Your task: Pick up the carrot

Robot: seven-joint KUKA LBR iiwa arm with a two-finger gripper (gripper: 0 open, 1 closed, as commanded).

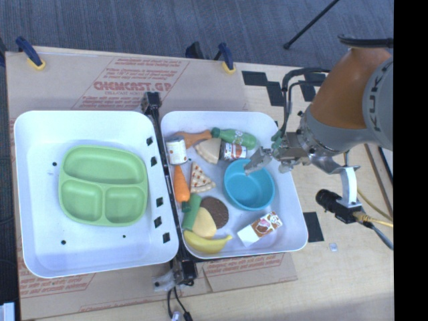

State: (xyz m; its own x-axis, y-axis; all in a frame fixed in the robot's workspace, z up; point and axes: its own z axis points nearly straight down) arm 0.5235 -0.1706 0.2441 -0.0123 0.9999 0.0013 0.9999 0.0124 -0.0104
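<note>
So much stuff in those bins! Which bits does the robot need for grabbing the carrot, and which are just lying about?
For the job:
- carrot, by the right bin's left wall
- hand, over the blue bowl's rim

Lying about:
- blue bowl
- banana
- pizza slice
- green bottle
- milk carton
- green divided plate, left bin

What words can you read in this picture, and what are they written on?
"CHEMCAST GP": big red letters on the brown paper sheet under the bins.
Smaller red print above and below those letters: too blurred to read.
Red print along the sheet's bottom edge: too blurred to read.
Green bottle label: too small to read.
Small can label: too small to read.
Milk carton print: too small to read.
</note>
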